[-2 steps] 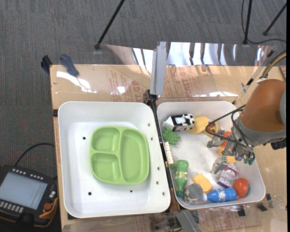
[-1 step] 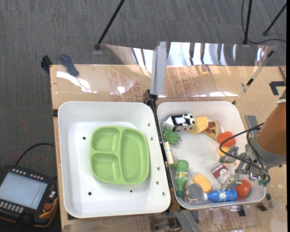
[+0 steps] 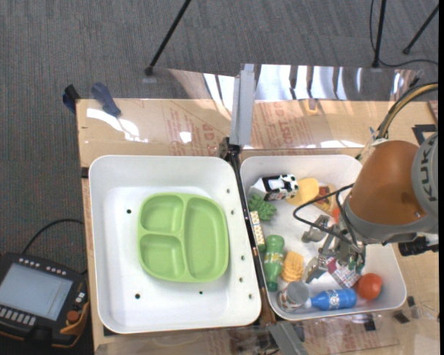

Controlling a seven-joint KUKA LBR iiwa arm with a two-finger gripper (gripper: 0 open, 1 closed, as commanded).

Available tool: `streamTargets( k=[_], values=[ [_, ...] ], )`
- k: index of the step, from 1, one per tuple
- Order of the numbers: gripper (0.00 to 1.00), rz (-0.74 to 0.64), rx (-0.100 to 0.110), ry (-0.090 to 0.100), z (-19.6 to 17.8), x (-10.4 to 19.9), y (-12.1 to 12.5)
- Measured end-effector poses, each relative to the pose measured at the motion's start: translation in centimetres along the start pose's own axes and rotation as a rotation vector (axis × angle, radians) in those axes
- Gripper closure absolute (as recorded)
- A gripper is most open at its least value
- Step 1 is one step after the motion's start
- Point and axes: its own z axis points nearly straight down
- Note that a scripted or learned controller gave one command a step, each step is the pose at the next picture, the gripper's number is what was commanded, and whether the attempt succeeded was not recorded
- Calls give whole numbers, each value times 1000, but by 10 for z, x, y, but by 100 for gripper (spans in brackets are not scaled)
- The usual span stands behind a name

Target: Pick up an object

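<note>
My gripper (image 3: pixel 331 261) hangs low inside the right bin (image 3: pixel 351 161), below the orange wrist band (image 3: pixel 385 187). Toys lie around it. A yellow corn piece (image 3: pixel 292 266) and a green bottle (image 3: pixel 272 260) are just to its left. A blue bottle (image 3: pixel 334 299) and a silver can (image 3: pixel 295 295) lie in front of it. At its right sits a red tomato (image 3: pixel 369 285). A small red-and-white item (image 3: pixel 347 276) lies right beside the gripper, partly covered by it. Whether anything is gripped is hidden.
A black-and-white cow toy (image 3: pixel 282 186), a yellow piece (image 3: pixel 307 191) and a green leafy toy (image 3: pixel 263 208) lie at the right bin's back left. The left bin (image 3: pixel 107 198) bears a green divided plate (image 3: pixel 183 237). A grey post (image 3: pixel 242 109) stands behind the bins.
</note>
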Motion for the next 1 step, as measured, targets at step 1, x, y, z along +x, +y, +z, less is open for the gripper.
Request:
streamTargets(
  k=[1],
  values=[
    [0, 61, 10, 14, 1, -95, 53]
  ],
)
